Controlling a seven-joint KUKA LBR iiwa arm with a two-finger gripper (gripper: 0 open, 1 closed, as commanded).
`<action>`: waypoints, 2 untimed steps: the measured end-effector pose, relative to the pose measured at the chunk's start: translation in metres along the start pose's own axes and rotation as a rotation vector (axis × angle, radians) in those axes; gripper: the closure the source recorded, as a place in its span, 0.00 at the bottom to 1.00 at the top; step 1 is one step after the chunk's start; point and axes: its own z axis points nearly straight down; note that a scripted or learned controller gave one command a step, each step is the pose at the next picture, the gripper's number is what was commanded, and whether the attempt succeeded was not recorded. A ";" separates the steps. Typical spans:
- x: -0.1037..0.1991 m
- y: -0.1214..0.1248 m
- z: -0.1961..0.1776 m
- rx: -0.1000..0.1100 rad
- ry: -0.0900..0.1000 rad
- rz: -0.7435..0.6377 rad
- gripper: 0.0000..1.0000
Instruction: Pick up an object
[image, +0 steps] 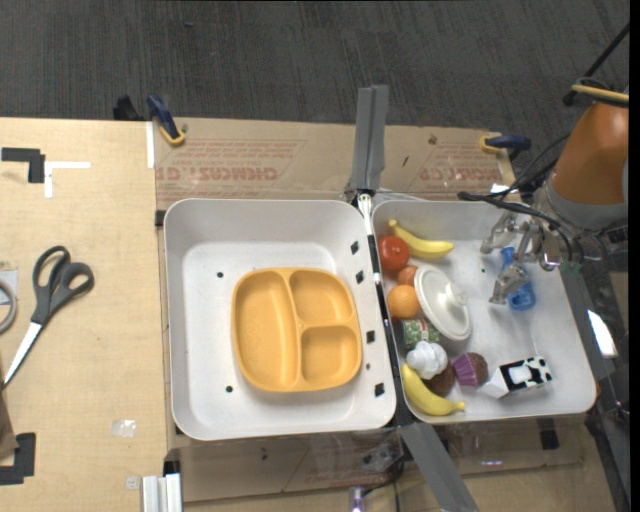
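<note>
2 white bins (190, 400), 1 yellow divided plate (297, 328), 2 bananas (420, 243), 1 tomato (394, 251), 1 orange (402, 301), 1 white lid (443, 301), 1 pair of scissors (48, 295).

1. Cardboard sheet (300, 160) behind the left bin (185, 300): red print, upside down, reads roughly "CHEMICAL G…"; the rest is too faint.
2. Second red print block on the same cardboard behind the right bin (575, 395), near the blue clamp (508, 144): illegible.
3. Small black-and-white carton (525, 376) in the right bin: pattern only, no readable text.
</note>
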 end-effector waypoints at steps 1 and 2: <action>0.022 -0.006 0.000 0.000 0.002 0.034 0.00; 0.001 0.005 0.000 0.000 0.000 0.066 0.00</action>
